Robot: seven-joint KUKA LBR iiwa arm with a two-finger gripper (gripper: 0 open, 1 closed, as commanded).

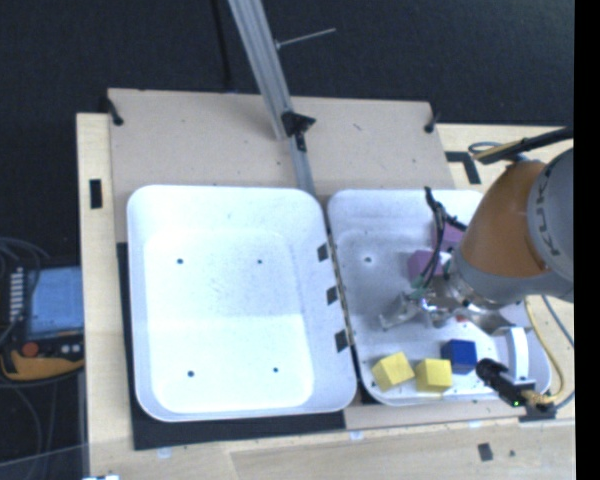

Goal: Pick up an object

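Note:
My gripper (pixel 412 308) is low over the middle of the right bin (pixel 380 218), below the grey wrist and its orange band. A purple object (pixel 421 263) lies just behind it, partly hidden by the arm. Two yellow blocks (pixel 392 371) (pixel 435 373) sit side by side at the bin's front wall. A blue block (pixel 461 354) rests to their right, in front of the gripper. A small red bit (pixel 464 317) peeks out beside the wrist. Nothing shows held in the gripper.
The left bin (pixel 225 298) is white with a few dark specks. A slanted metal pole (pixel 270 78) rises behind the bins. Cables and a black connector (pixel 500 380) lie at the right bin's front right corner. A blue device (pixel 55 303) sits off the bench at left.

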